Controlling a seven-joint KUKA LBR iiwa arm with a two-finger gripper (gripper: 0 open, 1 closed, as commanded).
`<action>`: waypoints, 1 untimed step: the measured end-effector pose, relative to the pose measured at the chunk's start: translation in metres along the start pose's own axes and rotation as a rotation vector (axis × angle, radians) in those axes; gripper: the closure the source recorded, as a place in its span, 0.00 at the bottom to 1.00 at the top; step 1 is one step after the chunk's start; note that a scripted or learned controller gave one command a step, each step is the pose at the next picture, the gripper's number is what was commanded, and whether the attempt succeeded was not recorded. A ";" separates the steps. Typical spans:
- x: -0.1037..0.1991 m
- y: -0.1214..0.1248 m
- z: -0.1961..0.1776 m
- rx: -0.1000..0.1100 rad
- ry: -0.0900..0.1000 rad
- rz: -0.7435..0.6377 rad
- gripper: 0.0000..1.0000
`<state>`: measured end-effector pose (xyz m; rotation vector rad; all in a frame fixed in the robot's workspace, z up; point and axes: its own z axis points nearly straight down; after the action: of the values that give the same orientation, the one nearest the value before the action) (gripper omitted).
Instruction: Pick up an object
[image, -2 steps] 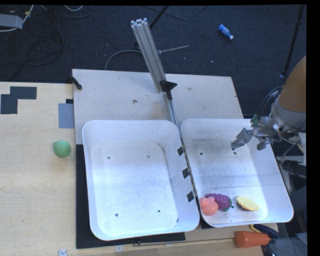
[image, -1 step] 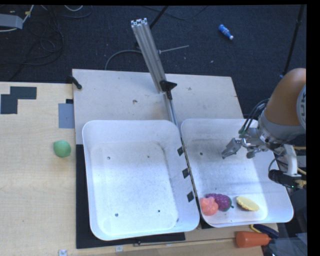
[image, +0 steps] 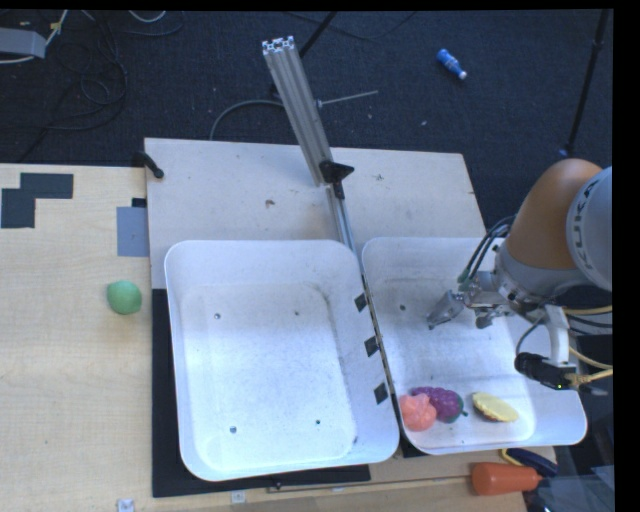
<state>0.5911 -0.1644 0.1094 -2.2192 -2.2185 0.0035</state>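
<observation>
Nothing is picked up yet: the gripper (image: 452, 308) hangs over the bare middle of the right bin (image: 420, 262), and whether its grey metal fingers are apart or together cannot be told. The candidates lie well apart from it, toward six o'clock along the bin's near wall: a lumpy pink object (image: 417, 411) touching a knobbly purple one (image: 443, 402), and a flat, oval yellow piece (image: 495, 408) beside them. The left bin (image: 190, 262) is smooth white plastic. Reaching, closing and lifting all remain
</observation>
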 end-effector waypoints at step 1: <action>-0.001 0.001 -0.013 -0.004 -0.001 0.002 1.00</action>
<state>0.5919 -0.1658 0.1219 -2.2235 -2.2195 0.0004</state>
